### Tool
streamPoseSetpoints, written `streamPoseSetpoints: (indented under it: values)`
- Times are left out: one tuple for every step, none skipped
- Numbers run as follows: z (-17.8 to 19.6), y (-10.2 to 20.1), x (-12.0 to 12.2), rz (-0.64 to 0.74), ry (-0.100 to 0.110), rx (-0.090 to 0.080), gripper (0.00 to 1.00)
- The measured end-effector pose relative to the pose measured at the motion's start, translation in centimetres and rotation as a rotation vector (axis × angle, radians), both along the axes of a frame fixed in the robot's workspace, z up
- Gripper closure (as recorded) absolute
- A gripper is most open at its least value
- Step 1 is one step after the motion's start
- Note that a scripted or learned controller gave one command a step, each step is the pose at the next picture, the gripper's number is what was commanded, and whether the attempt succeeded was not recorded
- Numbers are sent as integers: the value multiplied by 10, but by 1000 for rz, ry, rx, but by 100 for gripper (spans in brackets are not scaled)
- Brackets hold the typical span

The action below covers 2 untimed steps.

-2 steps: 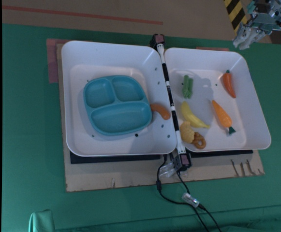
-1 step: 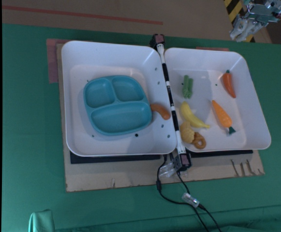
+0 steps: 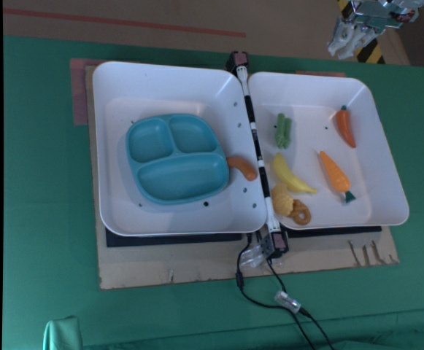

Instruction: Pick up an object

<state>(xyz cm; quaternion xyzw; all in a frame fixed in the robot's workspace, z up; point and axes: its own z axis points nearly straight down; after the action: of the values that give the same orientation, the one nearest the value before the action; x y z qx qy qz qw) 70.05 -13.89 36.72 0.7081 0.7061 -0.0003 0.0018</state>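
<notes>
No legible writing. Gripper (image 3: 345, 41), upper right, grip state indiscernible, above green-covered bench (image 3: 44, 159); cardboard sheet (image 3: 168, 274) under two white bins (image 3: 124, 86); brown floor (image 3: 124, 6) with red stripe (image 3: 124, 22) beyond.

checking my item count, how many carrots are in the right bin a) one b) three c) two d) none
c: two orange carrots lie in the right bin, one carrot near its far right corner and another carrot below it, closer to the middle.
</notes>
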Motion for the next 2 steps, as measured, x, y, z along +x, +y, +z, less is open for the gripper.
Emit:
streamPoseSetpoints:
  values:
    - [7, 63, 0, 1, 0, 1, 100]
    - [-6, 127, -8, 1, 1, 2, 100]
